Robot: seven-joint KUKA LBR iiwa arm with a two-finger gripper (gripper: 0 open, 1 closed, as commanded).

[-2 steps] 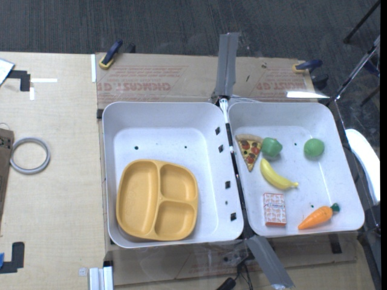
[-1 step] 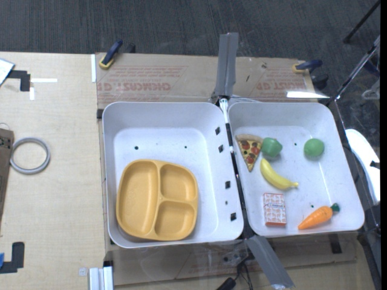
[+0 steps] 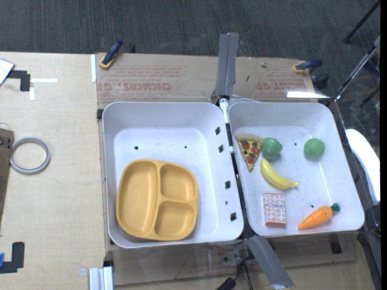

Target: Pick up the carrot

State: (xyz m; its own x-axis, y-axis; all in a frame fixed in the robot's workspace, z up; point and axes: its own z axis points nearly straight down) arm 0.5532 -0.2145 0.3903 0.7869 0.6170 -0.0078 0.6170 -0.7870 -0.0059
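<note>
Both bins (image 3: 163,116) look like smooth white plastic with a soft sheen; the yellow tray (image 3: 158,199) is matt plastic, the carrot (image 3: 314,217) and banana (image 3: 276,176) glossy plastic, the surface (image 3: 54,210) pale smooth wood, the sheet (image 3: 163,77) behind plain brown cardboard

Carrot (image 3: 315,217) in right bin (image 3: 338,132), right of box (image 3: 274,209).

The carrot (image 3: 315,217) lies in the right bin's (image 3: 338,132) near right corner, walls close by; open floor to its far left, the box (image 3: 274,209) standing nearby left.
</note>
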